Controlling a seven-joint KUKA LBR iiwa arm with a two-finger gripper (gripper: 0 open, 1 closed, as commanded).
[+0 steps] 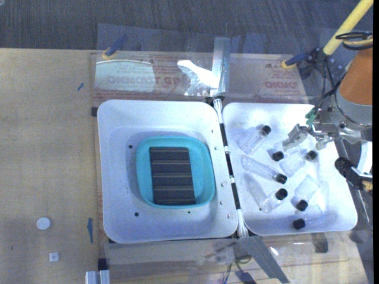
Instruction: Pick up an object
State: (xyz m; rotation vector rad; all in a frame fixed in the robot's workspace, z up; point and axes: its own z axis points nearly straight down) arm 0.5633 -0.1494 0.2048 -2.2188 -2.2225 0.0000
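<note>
Camera view: smooth white right bin (249, 215) holds scattered clear plastic vials (263, 170) with black caps, lying on their sides, some touching; the left bin (112, 176) carries a rounded turquoise tray (144, 176) with a dark ribbed rectangular insert (172, 175). The metal gripper (296, 136) hangs over the right bin's upper part, near a capped vial (254, 136); cannot tell how its fingers stand. The tan wooden surface (47, 129) lies matte around both bins.

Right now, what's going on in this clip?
A grey robot arm with an orange band reaches in from the right, its gripper poised over the right white bin. That bin holds several clear plastic vials with black caps, scattered loosely. The left white bin holds a turquoise tray with a dark ribbed insert. No vial is visibly between the fingers yet.
</note>
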